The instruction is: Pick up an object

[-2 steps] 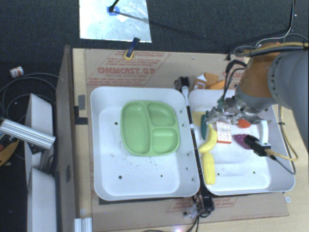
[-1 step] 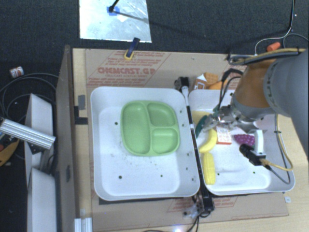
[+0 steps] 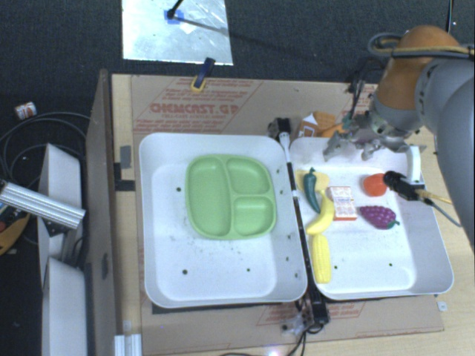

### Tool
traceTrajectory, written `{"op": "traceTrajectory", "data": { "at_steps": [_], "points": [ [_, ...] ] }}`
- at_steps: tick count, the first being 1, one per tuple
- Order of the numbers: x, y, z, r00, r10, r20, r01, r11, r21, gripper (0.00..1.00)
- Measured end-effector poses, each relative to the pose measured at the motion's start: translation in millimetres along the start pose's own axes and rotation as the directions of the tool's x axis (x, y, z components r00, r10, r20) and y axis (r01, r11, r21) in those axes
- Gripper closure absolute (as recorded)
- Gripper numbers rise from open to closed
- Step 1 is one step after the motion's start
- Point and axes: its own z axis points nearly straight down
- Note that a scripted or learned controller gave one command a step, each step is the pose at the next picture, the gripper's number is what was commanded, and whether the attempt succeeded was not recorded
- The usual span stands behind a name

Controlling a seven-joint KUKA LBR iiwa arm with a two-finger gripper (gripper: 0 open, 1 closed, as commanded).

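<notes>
Arm up at the back of the right bin, nothing picked yet.

I've got the gripper (image 3: pixel 355 141) hanging over the far rim of the right bin (image 3: pixel 427 269), and I can't tell how its jaws are set. My candidates lie spread below it, apart enough to single out: banana (image 3: pixel 321 215), corn cob (image 3: pixel 320 258), green pepper (image 3: pixel 311 186), small carton (image 3: pixel 342 202), grapes (image 3: pixel 378 216), tomato (image 3: pixel 375 185). The green divided plate (image 3: pixel 229 196) sits alone in the left bin (image 3: pixel 167 273).

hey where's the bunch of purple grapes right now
The purple grapes lie in the right bin, toward its right side, just below the orange-red tomato and right of the small carton.
</notes>
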Motion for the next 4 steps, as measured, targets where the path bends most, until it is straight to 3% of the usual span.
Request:
{"op": "traceTrajectory", "data": {
  "at_steps": [1, 2, 3, 4],
  "points": [
    [-46.4, -8.4, 54.9, 1.000, 0.007, -0.002, -0.007, 1.000, 0.015, 0.00],
    [-70.6, -39.2, 34.9, 1.000, 0.006, -0.002, -0.006, 1.000, 0.014, 0.00],
    [-67.5, -50.9, 43.8, 1.000, 0.005, 0.003, -0.005, 1.000, -0.009, 0.00],
    [-66.7, -55.5, 40.0, 1.000, 0.003, -0.002, -0.003, 1.000, 0.009, 1.00]
  ]
}}
